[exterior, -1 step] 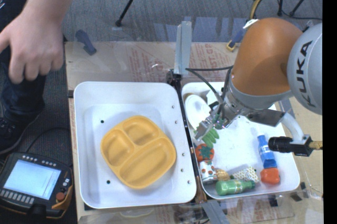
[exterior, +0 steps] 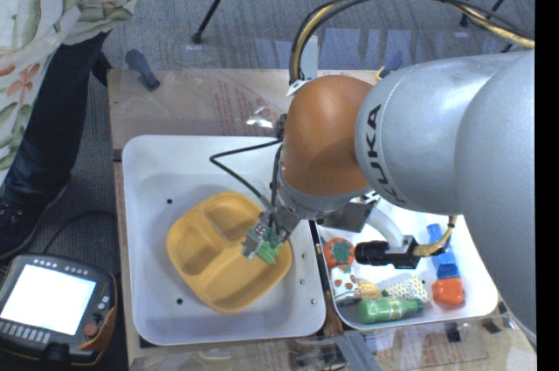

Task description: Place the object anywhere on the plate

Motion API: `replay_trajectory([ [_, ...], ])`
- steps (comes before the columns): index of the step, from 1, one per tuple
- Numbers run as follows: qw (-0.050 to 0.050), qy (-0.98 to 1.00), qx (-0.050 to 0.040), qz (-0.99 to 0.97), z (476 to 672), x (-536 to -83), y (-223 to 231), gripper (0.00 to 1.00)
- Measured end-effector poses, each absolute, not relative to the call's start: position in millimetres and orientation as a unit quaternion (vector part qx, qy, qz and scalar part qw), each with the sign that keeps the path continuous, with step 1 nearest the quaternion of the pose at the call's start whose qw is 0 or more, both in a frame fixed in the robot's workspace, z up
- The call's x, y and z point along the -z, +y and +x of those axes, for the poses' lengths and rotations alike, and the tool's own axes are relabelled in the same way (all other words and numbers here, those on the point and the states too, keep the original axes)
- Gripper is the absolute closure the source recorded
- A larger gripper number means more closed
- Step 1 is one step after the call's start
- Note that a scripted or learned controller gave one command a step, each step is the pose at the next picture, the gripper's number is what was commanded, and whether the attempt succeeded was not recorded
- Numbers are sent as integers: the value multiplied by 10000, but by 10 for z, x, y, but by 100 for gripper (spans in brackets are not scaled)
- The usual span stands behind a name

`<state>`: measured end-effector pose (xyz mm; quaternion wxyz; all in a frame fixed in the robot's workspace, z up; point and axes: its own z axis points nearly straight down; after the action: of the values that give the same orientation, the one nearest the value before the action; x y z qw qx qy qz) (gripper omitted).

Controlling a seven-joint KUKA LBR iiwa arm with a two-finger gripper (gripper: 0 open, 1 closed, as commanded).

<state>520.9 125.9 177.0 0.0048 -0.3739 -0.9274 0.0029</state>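
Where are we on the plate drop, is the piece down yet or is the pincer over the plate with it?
Done: the pincer has reached the yellow plate in the left bin. In hand: a small green object sits at the pincer tips above the plate's right part; I cannot tell whether it is gripped or resting. Left: release it and withdraw. Other toys lie in the right bin.

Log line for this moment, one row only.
gripper over yellow plate | small green object at fingertips | left bin
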Motion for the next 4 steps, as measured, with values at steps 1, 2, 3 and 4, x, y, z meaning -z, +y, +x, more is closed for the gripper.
replay_trajectory([
  [1, 1, -9349, -2, -3548, 5825, -2084, 1225, 100],
  [2, -7, -9076, 18, -4199, 4865, -2828, 1672, 100],
  [3, 22, -8995, -28, -4370, 5618, -2570, 1912, 100],
  [4, 15, -8752, -20, -4837, 5759, -2324, 2185, 100],
])
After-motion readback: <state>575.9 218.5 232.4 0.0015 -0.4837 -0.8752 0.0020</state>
